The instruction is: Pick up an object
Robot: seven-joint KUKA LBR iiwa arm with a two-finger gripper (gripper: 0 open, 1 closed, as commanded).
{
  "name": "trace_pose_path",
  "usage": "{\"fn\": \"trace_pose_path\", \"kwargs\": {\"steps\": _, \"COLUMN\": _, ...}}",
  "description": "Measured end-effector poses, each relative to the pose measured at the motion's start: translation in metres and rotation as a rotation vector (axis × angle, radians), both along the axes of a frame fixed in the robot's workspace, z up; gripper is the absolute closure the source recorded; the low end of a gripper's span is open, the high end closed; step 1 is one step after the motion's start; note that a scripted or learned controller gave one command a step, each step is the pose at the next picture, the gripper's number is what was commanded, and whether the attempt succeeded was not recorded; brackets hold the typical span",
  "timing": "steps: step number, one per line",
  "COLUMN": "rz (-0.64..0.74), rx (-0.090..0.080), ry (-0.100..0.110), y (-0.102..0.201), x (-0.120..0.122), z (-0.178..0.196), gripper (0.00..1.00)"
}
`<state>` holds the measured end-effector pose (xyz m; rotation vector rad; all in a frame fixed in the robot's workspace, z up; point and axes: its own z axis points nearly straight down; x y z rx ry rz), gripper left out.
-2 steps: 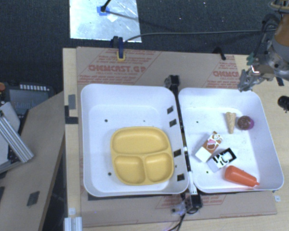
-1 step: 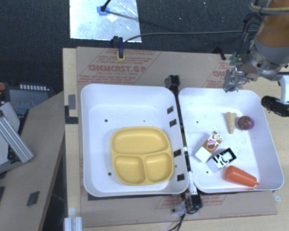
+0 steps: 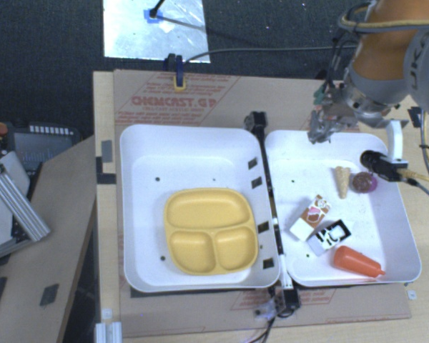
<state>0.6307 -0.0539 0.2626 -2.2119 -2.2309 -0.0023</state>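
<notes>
The pincer (image 3: 319,132) hangs over the far rim of the right-hand shallow white bin (image 3: 400,227); whether it is released or clenched I cannot tell. Nothing is seen gripped, so this looks like the approach. The candidates lie nearer the camera than the pincer: a cream cone-shaped piece (image 3: 342,180), a purple ball (image 3: 364,182), an orange carrot-shaped toy (image 3: 356,261). Next it must travel towards one and descend.

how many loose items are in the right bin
5 that I can see: a cream cone and a purple ball toward the back, a small patterned box mid-bin, a black-and-white block beside it, an orange carrot at the front.
</notes>
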Motion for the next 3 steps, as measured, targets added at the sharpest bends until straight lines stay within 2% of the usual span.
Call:
{"fn": "trace_pose_path", "kwargs": {"steps": 2, "rz": 0.001, "rx": 0.0, "ry": -0.001, "y": 0.107, "x": -0.002, "z": -0.007, "gripper": 1.0}}
{"fn": "trace_pose_path", "kwargs": {"steps": 3, "rz": 0.0, "rx": 0.0, "ry": 0.002, "y": 0.159, "x": -0.003, "z": -0.035, "gripper": 1.0}}
